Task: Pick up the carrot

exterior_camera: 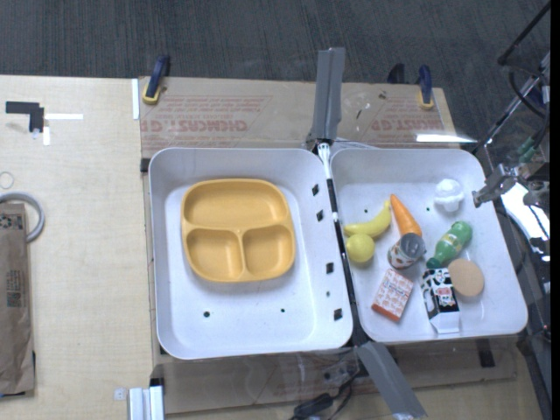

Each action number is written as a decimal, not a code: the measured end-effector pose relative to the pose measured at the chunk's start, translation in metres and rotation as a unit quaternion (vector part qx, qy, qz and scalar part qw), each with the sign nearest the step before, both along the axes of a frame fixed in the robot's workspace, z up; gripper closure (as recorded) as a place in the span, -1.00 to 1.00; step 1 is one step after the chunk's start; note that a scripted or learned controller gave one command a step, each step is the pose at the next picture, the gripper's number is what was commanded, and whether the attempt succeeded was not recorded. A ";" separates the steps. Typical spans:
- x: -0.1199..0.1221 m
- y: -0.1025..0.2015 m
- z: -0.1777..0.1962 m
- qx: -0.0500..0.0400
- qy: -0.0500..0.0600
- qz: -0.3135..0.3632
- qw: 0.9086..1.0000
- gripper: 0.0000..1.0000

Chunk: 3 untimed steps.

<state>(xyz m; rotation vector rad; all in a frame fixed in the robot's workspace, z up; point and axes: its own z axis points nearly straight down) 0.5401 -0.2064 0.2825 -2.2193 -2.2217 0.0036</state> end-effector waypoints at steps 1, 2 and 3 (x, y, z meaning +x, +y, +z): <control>0.033 0.058 -0.098 0.000 0.000 0.089 0.996 -1.00; 0.052 0.078 -0.191 0.000 -0.001 0.203 0.979 -1.00; 0.052 0.076 -0.181 0.000 -0.002 0.201 0.980 1.00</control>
